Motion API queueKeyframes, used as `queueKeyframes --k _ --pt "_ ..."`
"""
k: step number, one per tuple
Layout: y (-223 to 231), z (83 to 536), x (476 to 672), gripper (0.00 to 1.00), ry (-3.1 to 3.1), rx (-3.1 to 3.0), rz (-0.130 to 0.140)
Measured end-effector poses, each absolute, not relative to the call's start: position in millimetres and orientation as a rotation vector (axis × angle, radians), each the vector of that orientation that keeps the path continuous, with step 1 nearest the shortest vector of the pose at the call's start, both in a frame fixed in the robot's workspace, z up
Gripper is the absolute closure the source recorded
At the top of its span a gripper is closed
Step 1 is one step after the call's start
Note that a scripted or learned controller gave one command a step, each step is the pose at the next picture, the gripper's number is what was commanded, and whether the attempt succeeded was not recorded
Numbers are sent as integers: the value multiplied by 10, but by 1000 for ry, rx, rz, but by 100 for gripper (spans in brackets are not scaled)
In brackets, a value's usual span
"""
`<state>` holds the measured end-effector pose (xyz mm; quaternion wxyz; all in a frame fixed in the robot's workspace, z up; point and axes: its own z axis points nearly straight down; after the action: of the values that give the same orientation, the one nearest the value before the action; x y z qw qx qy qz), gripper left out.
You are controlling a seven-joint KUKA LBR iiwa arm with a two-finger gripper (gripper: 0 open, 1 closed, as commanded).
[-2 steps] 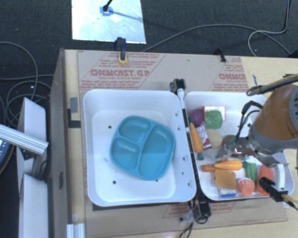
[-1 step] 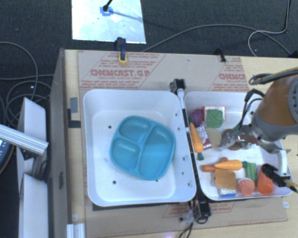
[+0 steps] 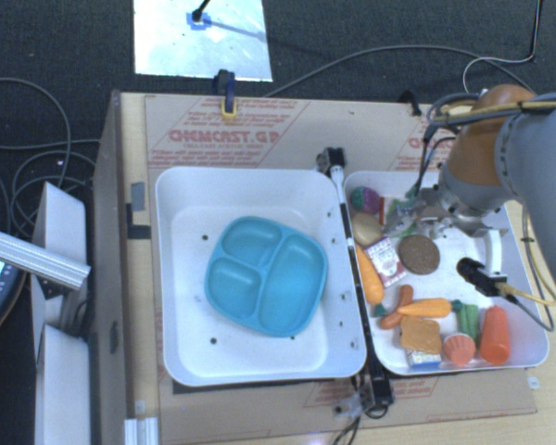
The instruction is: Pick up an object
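Gripper (image 3: 417, 213) hangs low in the right bin (image 3: 528, 346) above a brown disc (image 3: 419, 254); its grip can't be made out.

A dark carpet (image 3: 37, 35) covers the floor around the bench, with black cables (image 3: 18, 170) looping over it at the left and along the top. A shiny metal sheet (image 3: 202, 24) lies flat on the carpet beyond the bench, catching the light. The bench top is a brown cardboard sheet (image 3: 259, 128) printed in red, held by a yellow clamp (image 3: 227, 95) at its far edge, and pale boxes (image 3: 60, 276) stand beside it at the left.
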<state>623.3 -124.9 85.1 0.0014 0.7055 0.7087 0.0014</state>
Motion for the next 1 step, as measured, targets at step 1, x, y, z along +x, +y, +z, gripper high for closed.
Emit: queueKeyframes --k 1 --pt "-1044 842 5520 0 2223 2220 0"
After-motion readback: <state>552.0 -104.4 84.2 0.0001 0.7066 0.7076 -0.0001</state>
